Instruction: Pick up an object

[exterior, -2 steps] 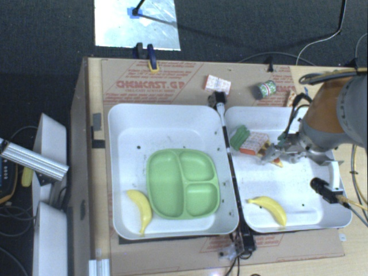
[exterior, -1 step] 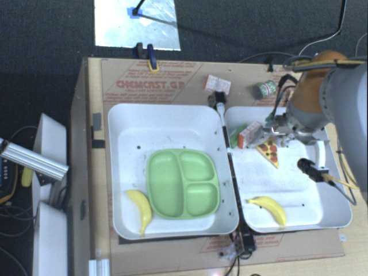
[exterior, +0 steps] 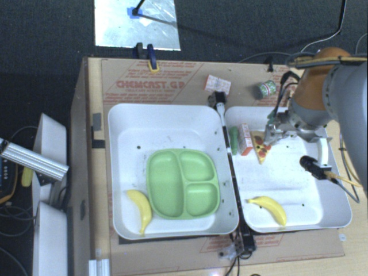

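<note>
My gripper (exterior: 269, 133) hangs low in the right bin (exterior: 299, 211), near its back left part, with the arm reaching in from the right. Just under and in front of it lies a toy pizza slice (exterior: 262, 149), orange with red dots; whether the gripper touches it I cannot tell. To the left of the slice lie a small orange-and-white box (exterior: 245, 138) and a green stick-shaped thing (exterior: 234, 140) beside the bin's left wall. A yellow banana (exterior: 269, 207) rests near the bin's front.
The left bin (exterior: 132, 125) holds a green divided plate (exterior: 183, 183) and a second banana (exterior: 140, 209) at its front left. On the bench behind the bins are a small green can (exterior: 266, 88) and a paper tag (exterior: 218, 84).
</note>
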